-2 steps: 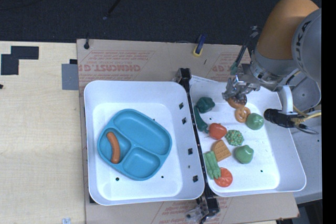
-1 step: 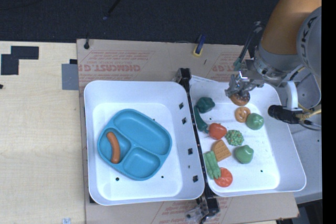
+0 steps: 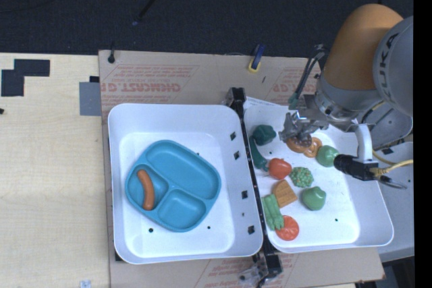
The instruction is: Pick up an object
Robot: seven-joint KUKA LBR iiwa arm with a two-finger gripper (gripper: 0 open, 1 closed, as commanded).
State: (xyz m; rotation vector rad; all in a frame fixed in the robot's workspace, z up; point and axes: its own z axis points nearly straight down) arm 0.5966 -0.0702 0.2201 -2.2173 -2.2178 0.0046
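My gripper (image 3: pixel 298 129) hangs low over the back of the right bin (image 3: pixel 368 226), just above an orange-brown pretzel-shaped toy (image 3: pixel 306 144). I cannot tell whether it touches the toy. Close around it lie a dark green toy (image 3: pixel 263 135) to the left, a green ball (image 3: pixel 327 156) to the right and a red tomato (image 3: pixel 279 168) in front. Further forward sit a green broccoli (image 3: pixel 302 177), an orange wafer (image 3: pixel 284 193), a green pepper (image 3: pixel 313 197), a green pickle (image 3: pixel 273 212) and a red-orange piece (image 3: pixel 287 228).
The left bin (image 3: pixel 128 121) holds a blue divided plate (image 3: pixel 192 175) with an orange sausage (image 3: pixel 146 188) in its left compartment. A black divider (image 3: pixel 244 165) runs between the bins. The right bin's front right corner is bare.
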